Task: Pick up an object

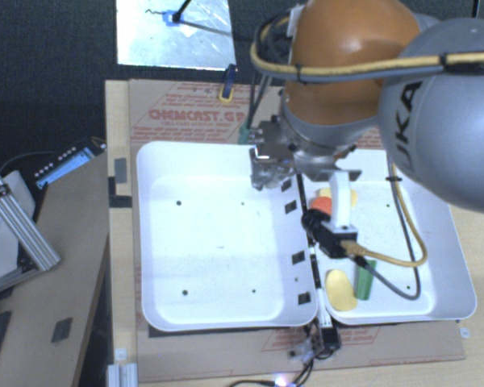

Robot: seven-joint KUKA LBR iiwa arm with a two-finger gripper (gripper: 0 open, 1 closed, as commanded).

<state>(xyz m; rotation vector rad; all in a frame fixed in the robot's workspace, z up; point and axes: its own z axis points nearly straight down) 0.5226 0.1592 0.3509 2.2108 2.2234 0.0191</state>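
Grey metal 2-finger gripper (266, 172) hangs over the far end of the seam where the 2 shallow white bins meet, its tip just over the inner edge of the left white plastic bin (210, 240). Whether it is spread or pressed together cannot be told (the wrist's bulk hides its tip), and nothing can be seen pinched in it. Above it the grey arm with its rounded orange band (351, 47) reaches in from the right and covers the far part of the right white plastic bin (440, 256).

The things to pick all lie in the right bin, along its left side. A small orange-red lump (321, 203) sits nearest the gripper, touching a pale yellow piece (344, 195) just behind it; both are partly covered by the robot. Nearer the front edge, a smooth yellow oval object (341, 289) lies just beside a short green stick (365, 280), which is tilted slightly.

Both bins rest on a flat brown cardboard sheet with red print (185, 115). Beyond it, a crinkled silver foil sheet (173, 22) lies on dark cloth.
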